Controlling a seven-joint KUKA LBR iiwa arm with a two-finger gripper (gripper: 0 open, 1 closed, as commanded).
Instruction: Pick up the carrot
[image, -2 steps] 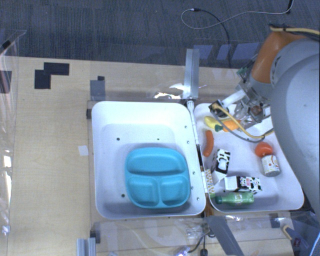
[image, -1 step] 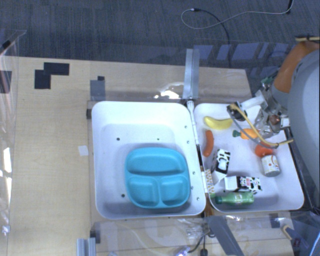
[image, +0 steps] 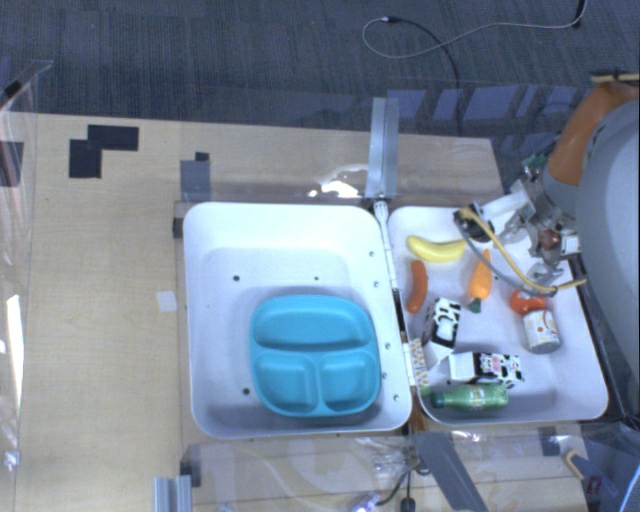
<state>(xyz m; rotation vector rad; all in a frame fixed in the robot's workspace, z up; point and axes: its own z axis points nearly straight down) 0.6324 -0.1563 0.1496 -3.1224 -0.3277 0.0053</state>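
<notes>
While the carrot (image: 481, 281) lies in the right bin (image: 590, 395), just below the banana (image: 437, 248) and right of the red sausage (image: 417, 286), the gripper (image: 545, 262) hangs close to its right; whether its fingers are open or closed cannot be told. Nearby sit a small can (image: 541, 331), two toy cows (image: 445, 322) (image: 487, 367) and a green bottle (image: 470, 399). Left bin (image: 215, 235) holds a blue divided plate (image: 314, 353).

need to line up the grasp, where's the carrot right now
The carrot lies in the right bin, in its upper middle part, just below the banana and right of the red sausage.
</notes>
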